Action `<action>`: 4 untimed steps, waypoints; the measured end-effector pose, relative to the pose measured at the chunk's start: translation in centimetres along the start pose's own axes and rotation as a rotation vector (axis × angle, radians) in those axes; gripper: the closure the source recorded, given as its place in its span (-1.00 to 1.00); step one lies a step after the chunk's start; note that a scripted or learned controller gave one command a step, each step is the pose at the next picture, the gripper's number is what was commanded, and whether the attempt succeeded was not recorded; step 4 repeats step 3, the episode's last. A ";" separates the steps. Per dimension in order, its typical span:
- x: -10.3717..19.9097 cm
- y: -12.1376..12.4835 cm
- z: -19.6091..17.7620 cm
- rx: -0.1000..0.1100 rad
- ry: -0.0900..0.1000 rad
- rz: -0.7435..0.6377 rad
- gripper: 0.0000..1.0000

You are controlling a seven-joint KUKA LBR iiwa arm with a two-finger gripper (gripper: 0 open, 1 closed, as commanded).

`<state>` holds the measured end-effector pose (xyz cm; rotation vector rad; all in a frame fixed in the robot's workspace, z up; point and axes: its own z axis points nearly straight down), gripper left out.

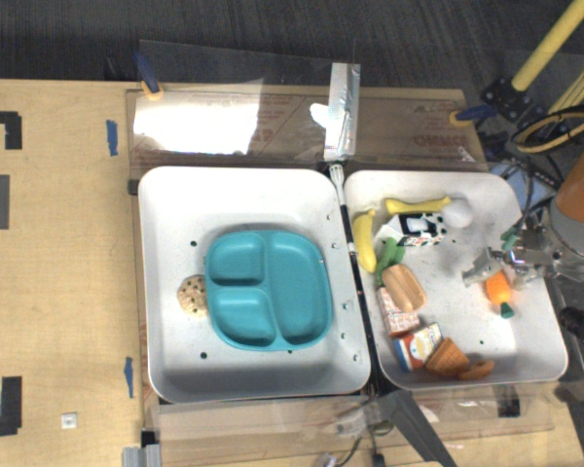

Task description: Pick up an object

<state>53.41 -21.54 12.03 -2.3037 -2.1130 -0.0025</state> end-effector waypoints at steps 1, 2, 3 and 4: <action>0.9 0.7 3.1 -0.014 0.003 -0.089 -1.00; 0.6 0.8 2.1 -0.020 -0.008 -0.088 1.00; 12.9 1.3 -5.8 -0.016 -0.008 -0.034 1.00; 12.9 1.3 -5.8 -0.016 -0.008 -0.034 1.00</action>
